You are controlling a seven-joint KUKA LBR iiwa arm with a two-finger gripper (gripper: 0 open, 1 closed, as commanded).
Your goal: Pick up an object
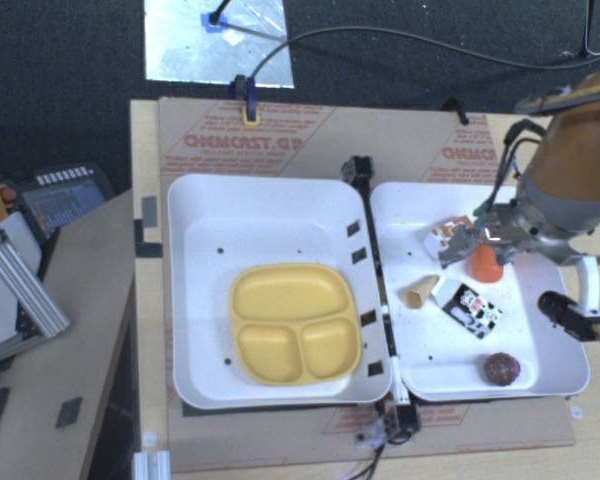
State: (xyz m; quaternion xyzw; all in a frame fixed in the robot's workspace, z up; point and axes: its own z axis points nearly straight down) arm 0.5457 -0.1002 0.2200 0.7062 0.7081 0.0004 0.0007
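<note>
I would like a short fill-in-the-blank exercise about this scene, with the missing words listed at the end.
1. The yellow tray with three compartments lies in the ____ bin.
2. The gripper hangs over the ____ bin.
3. The cone-shaped object just below the gripper is ____ in colour.
4. The dark round ball lies near the right bin's ____ edge.

Missing words: left; right; orange; front

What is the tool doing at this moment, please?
Tool: low in the right bin, just above the orange cup; whether it grips anything cannot be told.
</note>
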